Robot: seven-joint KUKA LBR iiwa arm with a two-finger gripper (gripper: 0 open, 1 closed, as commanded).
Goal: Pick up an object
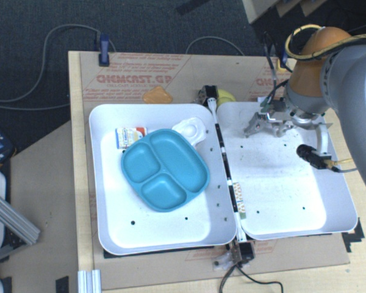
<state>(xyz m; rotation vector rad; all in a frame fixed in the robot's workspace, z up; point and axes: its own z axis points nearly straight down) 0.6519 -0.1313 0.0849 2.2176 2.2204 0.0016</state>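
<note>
**Claw (269,126) over the right bin (280,194), every candidate in the left bin (107,194)**

Hangs low over the far end of the right bin, just above bare white floor. Open or closed: cannot tell from this angle.

Likeliest target: blue compartment tray (165,170), lying flat mid-left bin, well apart from the claw. Looks like moulded plastic, so probably light, stiff, smooth and a little slippery; not fragile. Too broad to span across. Best taken at the raised outer rim or at one of the ridges between compartments, pinched from above. Likely to tip if gripped at one edge.

Easier alternatives, by the look of them: small white cup-like piece (191,130), touching the tray's far edge near the bin divider (222,157); small printed packet (128,137), beside the tray's far-left corner and seemingly tucked partly under it. Both probably light; packet possibly soft.

Between claw and targets: the divider with its raised rims, to be cleared on the way across. Orange scrap (157,95) and yellow object (226,96) beyond the bins, out of the way.
</note>
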